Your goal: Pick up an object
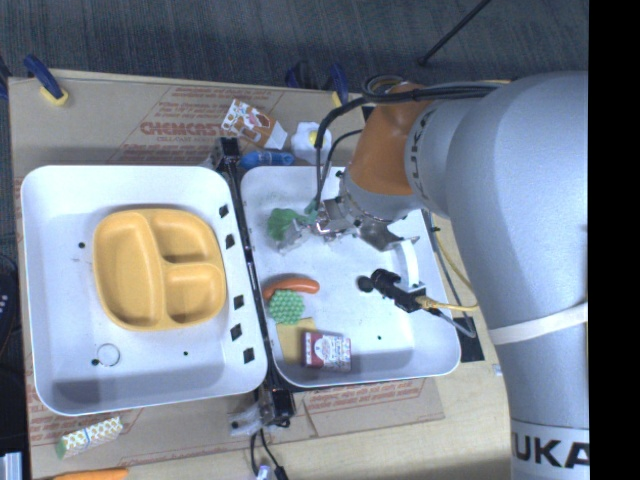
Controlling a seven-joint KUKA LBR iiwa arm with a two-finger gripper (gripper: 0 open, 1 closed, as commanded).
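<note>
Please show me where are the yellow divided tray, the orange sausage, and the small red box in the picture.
yellow divided tray (160,266): camera view, on its central divider.
orange sausage (291,286): camera view, on its middle.
small red box (327,350): camera view, on its top face.

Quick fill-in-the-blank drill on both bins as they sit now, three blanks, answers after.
1. The yellow divided tray lies in the ____ bin.
2. The claw is beside the ____ broccoli toy.
3. The hot dog lies just above a round green ____.

Missing words: left; green; ball
</note>
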